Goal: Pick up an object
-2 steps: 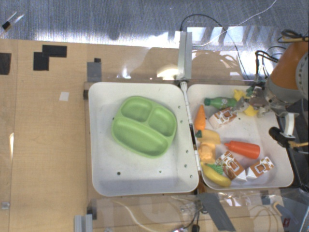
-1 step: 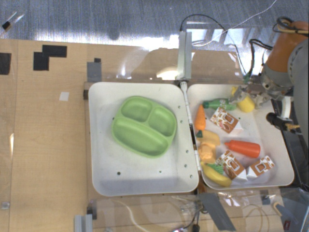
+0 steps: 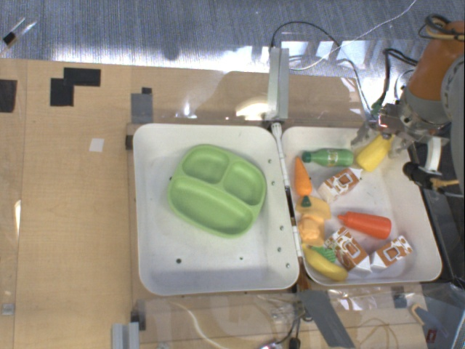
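Note:
My gripper (image 3: 379, 142) hangs over the far right part of the right bin (image 3: 425, 249), below the arm's orange band. A yellow toy fruit (image 3: 373, 154) sits between its two fingers (image 3: 362, 134), tilted, and the gripper is shut on it. Below and to the left in the bin lie a green bottle (image 3: 328, 156), an orange carrot (image 3: 302, 177), a small carton (image 3: 341, 183), a red-orange bottle (image 3: 365, 225), an orange-yellow toy (image 3: 312, 220), a banana (image 3: 325, 262) and two more cartons (image 3: 349, 246).
The left bin (image 3: 156, 260) holds a green divided plate (image 3: 216, 188). A metal post (image 3: 277, 86) stands at the far end of the divider between the bins. Cables trail behind the right bin.

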{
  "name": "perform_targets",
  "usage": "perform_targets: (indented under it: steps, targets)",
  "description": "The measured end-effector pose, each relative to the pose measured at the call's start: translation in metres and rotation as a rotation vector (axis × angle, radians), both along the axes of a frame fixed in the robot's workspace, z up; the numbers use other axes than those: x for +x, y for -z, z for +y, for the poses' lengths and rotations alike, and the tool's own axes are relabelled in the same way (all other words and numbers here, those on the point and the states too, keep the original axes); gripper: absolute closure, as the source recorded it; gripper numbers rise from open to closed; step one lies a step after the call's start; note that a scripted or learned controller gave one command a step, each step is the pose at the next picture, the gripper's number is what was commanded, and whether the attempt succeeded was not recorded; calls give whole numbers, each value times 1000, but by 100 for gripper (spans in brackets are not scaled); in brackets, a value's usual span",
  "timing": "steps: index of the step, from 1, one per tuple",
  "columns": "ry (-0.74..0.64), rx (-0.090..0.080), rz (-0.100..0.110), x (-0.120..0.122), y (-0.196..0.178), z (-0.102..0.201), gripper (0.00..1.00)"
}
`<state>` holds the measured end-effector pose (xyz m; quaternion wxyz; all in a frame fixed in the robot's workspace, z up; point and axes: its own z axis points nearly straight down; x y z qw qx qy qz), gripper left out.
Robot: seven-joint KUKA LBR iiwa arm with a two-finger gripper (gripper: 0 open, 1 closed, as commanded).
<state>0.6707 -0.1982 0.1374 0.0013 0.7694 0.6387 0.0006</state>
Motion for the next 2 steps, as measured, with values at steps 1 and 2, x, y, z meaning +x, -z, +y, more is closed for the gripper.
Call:
perform_targets:
  steps: [1, 2]
  targets:
    - [-87, -6, -26, -11, 23, 45, 0]
    - [-123, 0, -7, -82, 50, 45, 0]
